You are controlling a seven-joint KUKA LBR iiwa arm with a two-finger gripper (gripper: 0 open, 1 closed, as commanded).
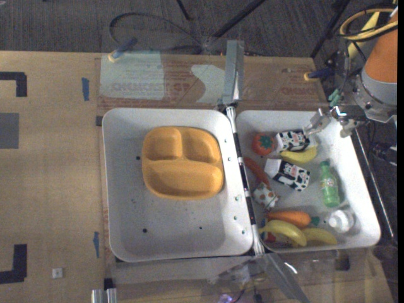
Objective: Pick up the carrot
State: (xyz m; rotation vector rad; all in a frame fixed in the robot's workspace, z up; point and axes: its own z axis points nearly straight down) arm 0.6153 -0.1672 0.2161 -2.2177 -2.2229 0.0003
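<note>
- An orange divided tray (182,161) is seen lying alone in the left bin (120,219); no part in the task is expected of it, and it sits well apart from the work.
- A thin reddish-orange piece (255,168), possibly a second carrot, is seen against the left wall of the right bin (365,188), just beside the divider; it could be taken for the target by mistake.
- The carrot (289,218) is found near the front edge of the right bin, lying on its side and touching a yellow banana (285,232) just in front of it. A grasp could be spoiled by that contact: the banana could be caught along with it, or the carrot rolled away.
- A small toy figure (266,197) and a black-and-white milk carton (288,173) stand close behind the carrot, so a descent aimed too far back could strike them.
- A green bottle (328,184) and a clear cup (341,220) lie to the right, in the arm's likely path.
- The claw (329,120) is seen over the back right corner of the right bin, well apart from the carrot; nothing is seen held, and how far it is open cannot be told.
</note>
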